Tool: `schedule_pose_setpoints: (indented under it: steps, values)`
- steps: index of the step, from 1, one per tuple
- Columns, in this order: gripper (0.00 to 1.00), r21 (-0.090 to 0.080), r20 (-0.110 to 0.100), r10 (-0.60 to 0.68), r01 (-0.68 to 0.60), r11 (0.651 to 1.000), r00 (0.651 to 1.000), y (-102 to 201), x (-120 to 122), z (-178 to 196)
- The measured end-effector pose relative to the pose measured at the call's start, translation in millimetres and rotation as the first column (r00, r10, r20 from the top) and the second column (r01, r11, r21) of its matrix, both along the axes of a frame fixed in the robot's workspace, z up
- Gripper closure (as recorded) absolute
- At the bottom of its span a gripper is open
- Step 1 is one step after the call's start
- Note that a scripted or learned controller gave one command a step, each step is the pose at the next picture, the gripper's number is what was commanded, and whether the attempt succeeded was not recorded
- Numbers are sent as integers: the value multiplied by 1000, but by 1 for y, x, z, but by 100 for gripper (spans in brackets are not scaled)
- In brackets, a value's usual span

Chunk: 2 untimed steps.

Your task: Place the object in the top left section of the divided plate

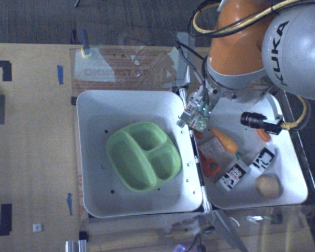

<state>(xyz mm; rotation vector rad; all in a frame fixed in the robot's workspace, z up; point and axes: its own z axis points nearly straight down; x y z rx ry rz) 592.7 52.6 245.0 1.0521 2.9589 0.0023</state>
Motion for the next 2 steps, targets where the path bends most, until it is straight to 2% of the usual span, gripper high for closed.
schedule_pose_setpoints:
  steps: [1,2]
  values:
    - [100,-1,6,152,-152,988,988,25,13,16]
    - [100,-1,0,242,-242,970,970,15,-16,15]
